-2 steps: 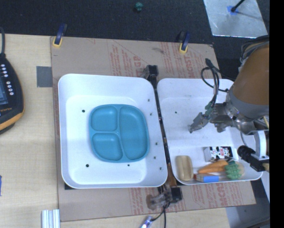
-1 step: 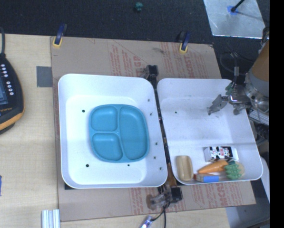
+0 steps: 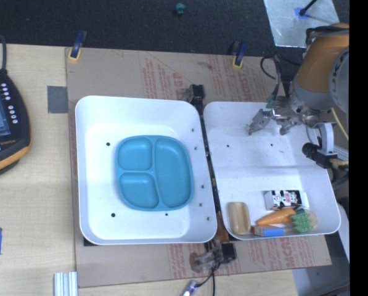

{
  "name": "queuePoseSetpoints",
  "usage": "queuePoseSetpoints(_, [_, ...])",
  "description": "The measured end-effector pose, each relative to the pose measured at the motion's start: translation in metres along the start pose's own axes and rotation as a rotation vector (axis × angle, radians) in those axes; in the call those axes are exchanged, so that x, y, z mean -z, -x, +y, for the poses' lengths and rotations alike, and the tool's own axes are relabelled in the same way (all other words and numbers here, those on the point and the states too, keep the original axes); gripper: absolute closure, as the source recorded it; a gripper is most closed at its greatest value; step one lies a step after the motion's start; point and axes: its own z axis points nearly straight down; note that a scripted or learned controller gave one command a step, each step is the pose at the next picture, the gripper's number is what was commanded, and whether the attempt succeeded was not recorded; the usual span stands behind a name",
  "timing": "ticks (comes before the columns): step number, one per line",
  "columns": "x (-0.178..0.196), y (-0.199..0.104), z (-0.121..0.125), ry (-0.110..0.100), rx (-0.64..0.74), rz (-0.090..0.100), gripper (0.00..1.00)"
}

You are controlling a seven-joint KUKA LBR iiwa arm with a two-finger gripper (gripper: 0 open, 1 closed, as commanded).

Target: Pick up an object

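Two shallow white bins are seen side by side on the worktop (image 3: 36,196), their inner rims almost touching. The left bin (image 3: 94,165) holds one blue divided plate (image 3: 154,172) with three compartments, lying near its centre with bare floor left all round it. In the right bin (image 3: 257,165), four small things are crowded into the near edge: one tan wooden block (image 3: 238,216), one black-and-white printed packet (image 3: 285,198), one toy carrot (image 3: 286,217) with a green top, and one blue piece (image 3: 271,232) touching the carrot's near side. The middle and far part of that bin is left open. The tool (image 3: 270,123) is seen over the far right part of the right bin, its two fingers spread and nothing between them, well apart from the cluster. One pendant (image 3: 2,125) lies at the far left.
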Motion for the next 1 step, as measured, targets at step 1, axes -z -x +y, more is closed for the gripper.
queuePoseSetpoints(1, [0.0546,0.0155,0.0050,0.003,-0.002,0.001,0.00])
